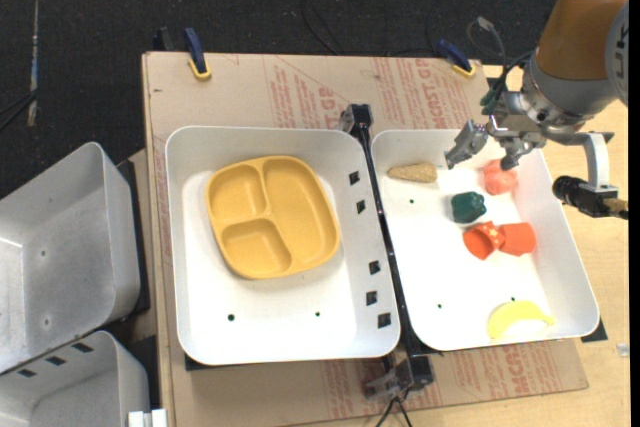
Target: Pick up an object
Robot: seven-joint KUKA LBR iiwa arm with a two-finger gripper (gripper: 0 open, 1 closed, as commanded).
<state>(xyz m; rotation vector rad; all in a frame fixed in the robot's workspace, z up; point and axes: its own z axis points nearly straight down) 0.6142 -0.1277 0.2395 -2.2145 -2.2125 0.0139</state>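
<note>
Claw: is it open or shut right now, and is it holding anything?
Open and holding nothing. The claw hangs over the right bin with its fingers spread apart, a gap between them, just above the pink piece.

Bench: a tan board (300, 80) printed with faint red lettering, occupying the centre of the frame, with two clamps at its upper edge, a blue-and-yellow one (196, 54) at upper left and another (456, 58) at upper right. Directly on it, side by side and touching along a black divider strip (378, 235): a left white bin (190, 315) at centre-left and a right white bin (570, 260) at centre-right. Black fittings (405, 377) sit at the board's lower edge, below the junction of the bins.
</note>
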